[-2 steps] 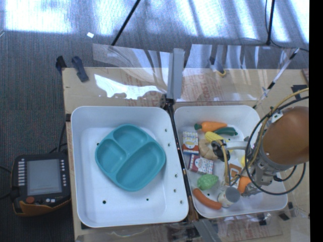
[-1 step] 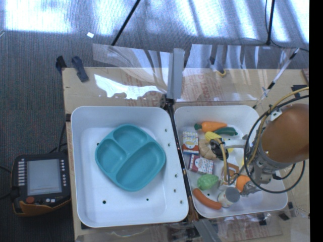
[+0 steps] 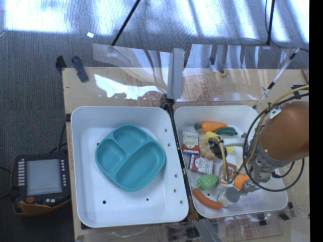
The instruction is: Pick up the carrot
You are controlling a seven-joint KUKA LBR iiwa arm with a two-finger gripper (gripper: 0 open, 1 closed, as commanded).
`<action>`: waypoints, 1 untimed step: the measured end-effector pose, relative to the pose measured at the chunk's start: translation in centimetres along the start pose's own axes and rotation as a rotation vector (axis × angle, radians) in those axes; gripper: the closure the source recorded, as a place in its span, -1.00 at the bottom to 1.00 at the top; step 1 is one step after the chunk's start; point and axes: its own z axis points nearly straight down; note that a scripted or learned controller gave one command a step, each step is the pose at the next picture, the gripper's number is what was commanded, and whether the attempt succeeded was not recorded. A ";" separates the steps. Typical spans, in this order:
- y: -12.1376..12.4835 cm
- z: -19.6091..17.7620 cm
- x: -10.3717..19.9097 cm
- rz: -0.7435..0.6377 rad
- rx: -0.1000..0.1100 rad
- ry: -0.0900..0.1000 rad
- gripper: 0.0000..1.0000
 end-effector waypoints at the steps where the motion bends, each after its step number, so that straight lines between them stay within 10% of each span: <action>1: -0.9 -0.8 0.0 -0.013 0.006 -0.004 1.00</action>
